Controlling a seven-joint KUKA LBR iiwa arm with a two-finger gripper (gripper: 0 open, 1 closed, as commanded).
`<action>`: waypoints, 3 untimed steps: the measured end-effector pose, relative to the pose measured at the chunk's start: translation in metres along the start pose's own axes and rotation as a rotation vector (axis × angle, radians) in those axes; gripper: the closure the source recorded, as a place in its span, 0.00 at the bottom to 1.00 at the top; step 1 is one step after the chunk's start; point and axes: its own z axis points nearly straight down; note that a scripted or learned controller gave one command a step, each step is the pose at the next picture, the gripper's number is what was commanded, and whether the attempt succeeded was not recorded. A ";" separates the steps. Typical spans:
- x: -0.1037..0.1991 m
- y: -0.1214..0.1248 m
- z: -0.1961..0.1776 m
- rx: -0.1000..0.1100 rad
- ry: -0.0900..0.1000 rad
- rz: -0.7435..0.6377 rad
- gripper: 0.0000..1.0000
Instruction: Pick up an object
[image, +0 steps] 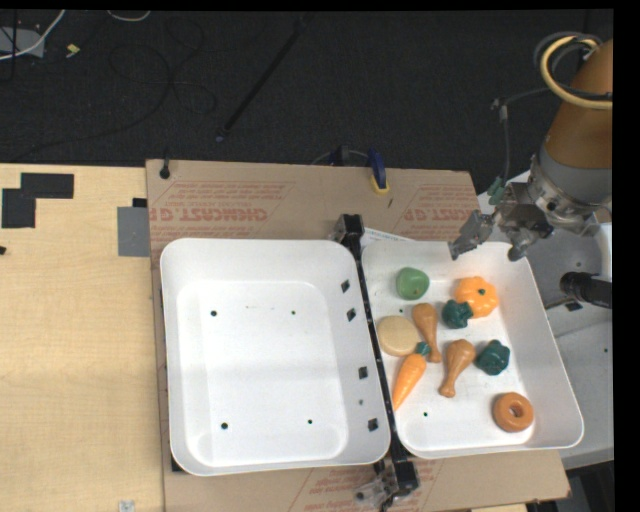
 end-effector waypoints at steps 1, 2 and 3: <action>0.047 0.024 0.169 0.013 0.004 -0.002 0.00; 0.043 0.027 0.149 0.002 0.001 0.003 1.00; 0.063 0.028 0.091 -0.006 0.000 -0.002 1.00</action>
